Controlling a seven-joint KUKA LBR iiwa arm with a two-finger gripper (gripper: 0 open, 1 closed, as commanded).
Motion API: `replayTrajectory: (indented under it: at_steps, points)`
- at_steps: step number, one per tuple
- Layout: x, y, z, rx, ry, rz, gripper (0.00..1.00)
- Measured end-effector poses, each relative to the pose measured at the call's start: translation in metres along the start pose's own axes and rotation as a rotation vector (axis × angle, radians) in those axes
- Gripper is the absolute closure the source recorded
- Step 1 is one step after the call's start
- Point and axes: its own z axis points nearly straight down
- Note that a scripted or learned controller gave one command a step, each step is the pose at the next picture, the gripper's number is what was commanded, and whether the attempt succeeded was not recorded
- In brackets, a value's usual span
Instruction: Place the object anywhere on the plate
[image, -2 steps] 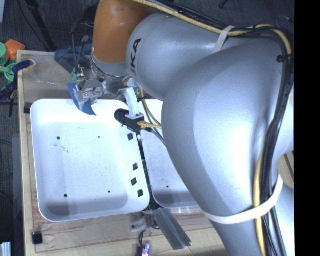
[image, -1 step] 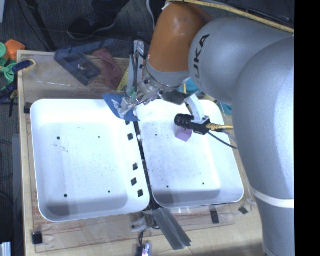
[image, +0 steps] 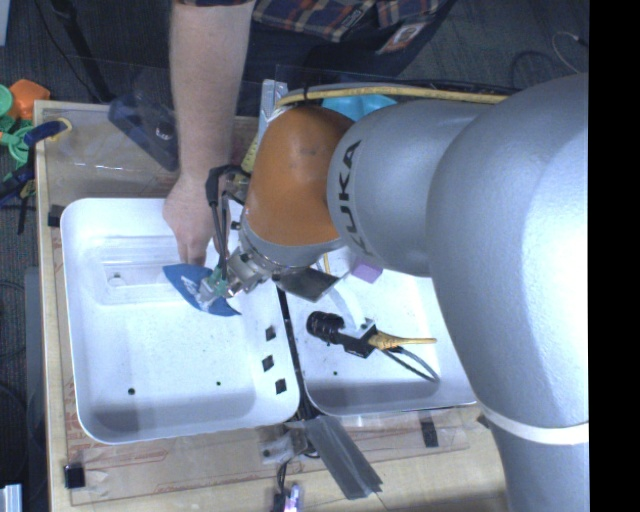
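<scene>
My jaws (image: 215, 287) hang over the blue plate (image: 190, 283) in the left bin (image: 150, 400); I cannot tell if they grip anything. A person's hand (image: 190, 225) touches the plate's far edge, so I risk striking it.

Wooden bench (image: 60, 430) carries two white bins side by side: left bin (image: 150, 400), right bin (image: 400, 395), rims touching at centre. Black bracket (image: 340, 460) lies on bench at near edge, below the join.
</scene>
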Motion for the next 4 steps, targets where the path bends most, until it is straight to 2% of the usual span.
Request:
replayTrajectory:
  at_steps: [1, 2, 3, 4]
  points:
    - [0.007, 0.086, 0.008, -0.004, -0.002, 0.054, 1.00]
    - [0.049, 0.111, -0.007, -0.003, -0.002, -0.053, 1.00]
    - [0.093, 0.103, 0.008, -0.002, -0.003, 0.001, 1.00]
    - [-0.006, 0.130, -0.069, -0.005, -0.002, 0.138, 1.00]
